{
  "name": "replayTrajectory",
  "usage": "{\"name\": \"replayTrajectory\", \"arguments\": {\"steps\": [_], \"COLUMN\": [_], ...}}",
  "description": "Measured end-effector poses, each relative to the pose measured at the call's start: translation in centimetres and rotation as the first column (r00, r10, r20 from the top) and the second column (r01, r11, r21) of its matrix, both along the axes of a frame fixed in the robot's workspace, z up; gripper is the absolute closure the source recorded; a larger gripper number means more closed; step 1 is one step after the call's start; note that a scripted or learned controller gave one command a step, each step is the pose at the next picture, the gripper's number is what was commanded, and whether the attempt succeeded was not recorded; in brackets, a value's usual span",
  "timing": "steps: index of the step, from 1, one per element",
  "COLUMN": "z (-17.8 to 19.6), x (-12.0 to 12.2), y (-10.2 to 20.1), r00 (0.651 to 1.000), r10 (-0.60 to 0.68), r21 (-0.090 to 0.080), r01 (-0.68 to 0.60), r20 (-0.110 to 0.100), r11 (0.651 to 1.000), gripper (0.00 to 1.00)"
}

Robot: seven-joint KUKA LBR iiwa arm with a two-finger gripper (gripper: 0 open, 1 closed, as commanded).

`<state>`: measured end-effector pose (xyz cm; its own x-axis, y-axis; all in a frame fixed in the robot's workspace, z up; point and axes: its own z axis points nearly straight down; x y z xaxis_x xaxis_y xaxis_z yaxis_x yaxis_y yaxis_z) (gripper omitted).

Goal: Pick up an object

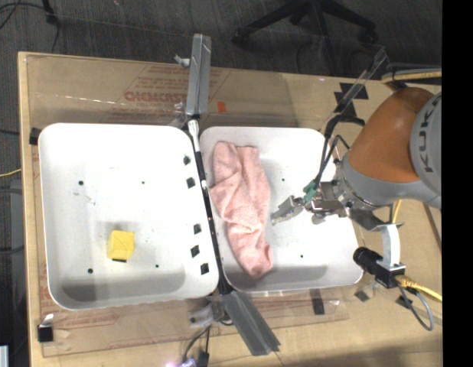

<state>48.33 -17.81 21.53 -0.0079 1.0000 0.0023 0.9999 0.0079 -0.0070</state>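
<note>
A crumpled pink cloth (241, 203) lies lengthwise along the left side of the right bin (313, 147), close to the divider. A small yellow block (121, 245) sits in the lower left part of the left bin (106, 140). My gripper (285, 209) hangs over the middle of the right bin and points left. Its tip is just right of the cloth's edge, and nothing shows in its grasp. The grey arm with its orange band (386, 140) comes in from the right.
A grey metal divider bar (197, 82) runs between the two bins, with black clips along it. Cables and a black fitting (374, 262) hang off the wrist near the right bin's lower right corner. The wooden bench (106, 75) surrounds both bins.
</note>
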Motion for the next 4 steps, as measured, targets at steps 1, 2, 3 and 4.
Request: {"name": "replayTrajectory", "arguments": {"steps": [1, 2, 3, 4], "z": [-12.4, -11.5, -2.4, -0.5], "x": [4.7, 4.7, 8.2, 7.5], "y": [4.2, 4.1, 10.1, 9.9], "r00": [0.980, 0.979, 0.999, 1.000], "r10": [0.199, 0.204, -0.033, 0.029], "r21": [-0.001, -0.002, -0.002, -0.002], "r01": [-0.199, -0.204, 0.033, -0.029], "r20": [0.005, 0.003, 0.003, 0.004], "r11": [0.980, 0.979, 0.999, 1.000], "gripper": [0.00, 1.00, 1.00, 1.00]}}
